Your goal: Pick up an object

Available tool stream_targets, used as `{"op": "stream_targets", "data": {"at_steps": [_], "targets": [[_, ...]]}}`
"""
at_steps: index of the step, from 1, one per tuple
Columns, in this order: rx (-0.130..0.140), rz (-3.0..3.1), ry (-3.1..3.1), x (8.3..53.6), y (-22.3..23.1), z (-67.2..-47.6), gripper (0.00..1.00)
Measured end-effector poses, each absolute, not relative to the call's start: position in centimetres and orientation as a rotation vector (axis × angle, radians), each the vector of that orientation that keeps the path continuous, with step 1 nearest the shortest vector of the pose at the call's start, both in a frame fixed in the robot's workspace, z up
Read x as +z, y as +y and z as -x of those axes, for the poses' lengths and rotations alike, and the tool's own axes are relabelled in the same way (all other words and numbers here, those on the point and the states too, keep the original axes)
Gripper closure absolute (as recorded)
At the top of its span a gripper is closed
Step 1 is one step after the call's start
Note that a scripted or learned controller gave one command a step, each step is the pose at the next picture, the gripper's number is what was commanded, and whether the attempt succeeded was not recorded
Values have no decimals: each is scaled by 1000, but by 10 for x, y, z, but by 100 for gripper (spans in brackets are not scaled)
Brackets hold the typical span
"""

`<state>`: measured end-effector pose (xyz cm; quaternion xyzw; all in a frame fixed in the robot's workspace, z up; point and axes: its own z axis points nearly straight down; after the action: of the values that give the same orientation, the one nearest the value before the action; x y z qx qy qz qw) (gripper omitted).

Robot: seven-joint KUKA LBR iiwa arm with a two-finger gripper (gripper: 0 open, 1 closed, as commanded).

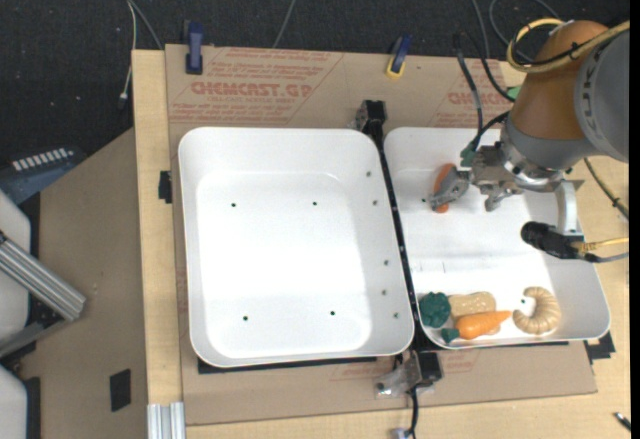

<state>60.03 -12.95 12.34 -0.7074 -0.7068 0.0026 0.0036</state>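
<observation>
My gripper [472, 193] hangs over the back part of the right bin [500, 257], its two fingers spread apart with white bin floor showing between them. A small orange-red piece [441, 175] lies right against the outer side of the left finger [452, 191], not between the fingers. Along the right bin's front edge lie a dark green lump [434, 308], a tan peanut-shaped piece [470, 304], an orange carrot-like piece [480, 324] and a curled tan piece [541, 311].
The left bin [280, 139] sits beside the right one, their rims meeting in the middle. A black fitting with a cable [552, 239] sticks out of the arm over the right bin. Clamps [194, 47] hold the cardboard base at the back.
</observation>
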Motion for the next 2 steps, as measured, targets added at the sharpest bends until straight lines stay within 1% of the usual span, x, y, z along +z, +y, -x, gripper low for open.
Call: {"op": "stream_targets", "data": {"at_steps": [1,2], "targets": [[3,2219,-2220,83,-132,-618,0],[-1,2220,-2224,85,-120,-642,0]]}}
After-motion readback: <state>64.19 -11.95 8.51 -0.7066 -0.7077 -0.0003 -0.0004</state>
